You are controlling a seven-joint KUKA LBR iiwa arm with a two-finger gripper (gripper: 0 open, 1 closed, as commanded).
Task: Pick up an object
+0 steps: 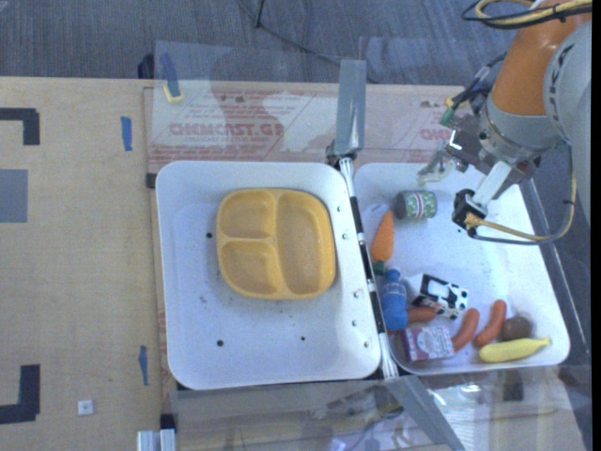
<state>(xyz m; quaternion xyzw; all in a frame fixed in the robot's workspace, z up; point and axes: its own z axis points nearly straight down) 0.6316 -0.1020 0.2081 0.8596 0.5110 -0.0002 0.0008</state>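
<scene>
Over the far edge of the right bin [512, 271], we note the gripper [447, 161] at the end of the grey arm [531, 73], which comes in from the far right. Nothing shows in its grasp. We cannot tell how far open it is; the wrist hides that part.

Right bin contents, camera view:
- Small can [415, 205] with a green label, lying on its side near the far edge, just near-left of the gripper and apart from it.
- Orange carrot [382, 236] against the left wall, just near-left of the can.
- Blue item [393, 299] nearer along the same wall; its type is unclear.
- Black-and-white toy [443, 294] just right of the blue item.
- Pink packet [430, 341] in the near-left corner.
- Two reddish sausages [465, 327] [494, 318] tilted side by side, right of the packet.
- Brown lump [516, 327] and yellow banana [514, 349] at the near-right corner, the banana nearest the rim.

All of these rest on the bin floor.

Left bin [188, 327]: a yellow divided plate [277, 242] lies flat, somewhat toward the far side.

Both bins sit side by side on the pale bench [75, 252].
</scene>
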